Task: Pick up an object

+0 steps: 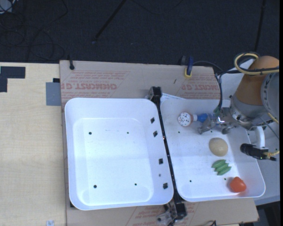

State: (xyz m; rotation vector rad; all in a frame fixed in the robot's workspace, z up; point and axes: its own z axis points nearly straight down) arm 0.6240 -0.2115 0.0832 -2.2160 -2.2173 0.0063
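Bench (23, 140) of pale wood is seen at the far left, with dark patches near its upper edge. Cardboard (113, 81) with red lettering is laid beside it, and both bins are borne on it. The left bin (68, 149) is white and shallow; small dark dots are noted on its floor. A black strip (161, 140) with clips is seen between the two bins, running from the top edge down to the near edge.

The right bin (198, 194) lies touching that strip. All pickable things are found in this bin. A ball (184, 119), white with red spots, is seen near its upper edge. A blue piece (203, 118) lies just beside the ball, to its right. The gripper (208, 127) is set low over the bin just right of the blue piece; contact with the piece cannot be made out, and whether the claw is open or closed cannot be told. An oval (218, 147), beige, rests below the gripper, apart from it. A green piece (221, 166) lies just below the oval. A red piece (237, 185) sits near the bin's lower right corner.

A clamp (188, 68), yellow and blue, is fixed at the cardboard's top edge. The arm (254, 84), with its orange band, is seen at the far right.
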